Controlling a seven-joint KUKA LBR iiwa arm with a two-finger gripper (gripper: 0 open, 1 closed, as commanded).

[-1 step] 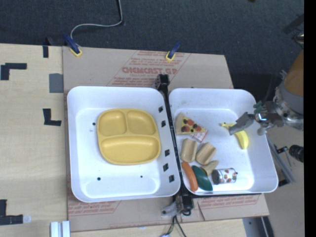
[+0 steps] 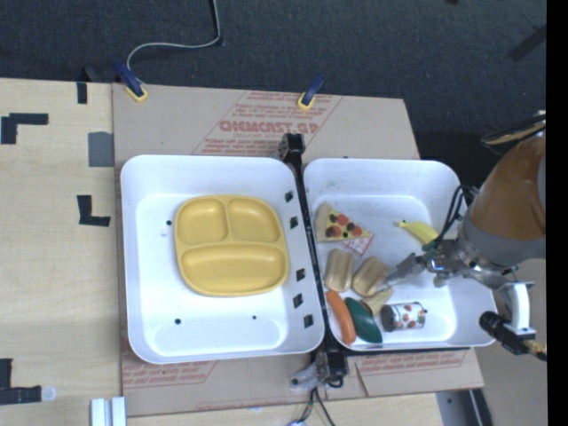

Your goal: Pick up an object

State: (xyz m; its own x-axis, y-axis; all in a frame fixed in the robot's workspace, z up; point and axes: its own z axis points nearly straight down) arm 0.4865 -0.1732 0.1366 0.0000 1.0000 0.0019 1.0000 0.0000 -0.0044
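Bins sit side by side on the bench [image 2: 53, 264]: the left bin [image 2: 146, 238] carries a yellow divided plate [image 2: 232, 245], the right bin [image 2: 439, 180] a scatter of toy food. From 3 o'clock the arm [image 2: 515, 202] reaches in, its end effector [image 2: 401, 271] low over the right bin's middle, just at 3 o'clock of two bread-coloured pieces [image 2: 355, 273]. Whether it is clenched or released I cannot tell. Pizza slice [image 2: 342, 228] lies toward 11 o'clock of it, banana [image 2: 417, 231] at 1 o'clock, a small can [image 2: 406, 315] at 6 o'clock, and a carrot [image 2: 341, 316] beside a green piece [image 2: 364, 319] at 7 o'clock.
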